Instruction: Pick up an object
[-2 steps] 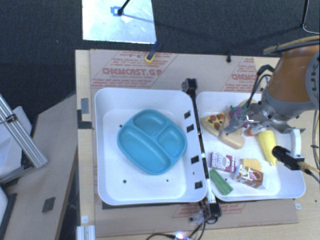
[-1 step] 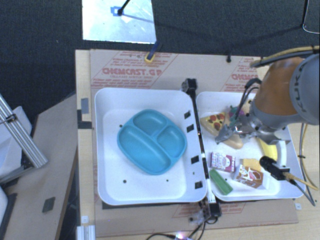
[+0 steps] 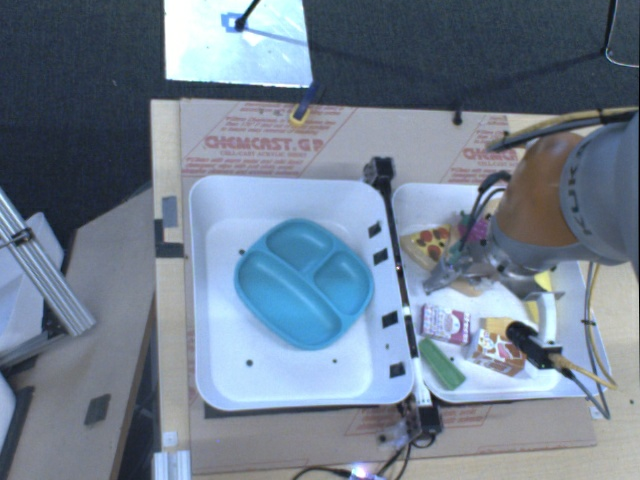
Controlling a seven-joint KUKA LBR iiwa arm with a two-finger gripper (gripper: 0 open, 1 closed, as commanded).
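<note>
In the left bin [image 3: 215,298], a shallow white plastic tray toward the worktop's left edge, you have one thing: a light blue plastic plate [image 3: 303,283] with rounded corners and three compartments. It lies flat at about the middle of the bin, turned at a slant to the bin's edges.

The right bin [image 3: 420,203], of the same shallow white plastic, stands side by side with the first and holds the loose things you may pick from. Toward its far left corner lies a flat yellow toy pizza slice [image 3: 428,241] with red spots. In the near left corner a green oblong block [image 3: 441,363] lies at a slant. Just beyond it sits a small red-and-white printed carton [image 3: 446,323], and just beside that, along the near edge, a small orange-and-red printed box [image 3: 497,348]. Near the right edge you can see a pale yellow curved piece [image 3: 548,313], partly hidden by the arm.

The tool [image 3: 445,276] is low in the right bin, between the pizza slice and the carton, just beside the slice. You cannot tell how far it is open, or whether it has hold of anything. The grey arm [image 3: 560,203] with its orange band lies across the bin's far right corner.
</note>
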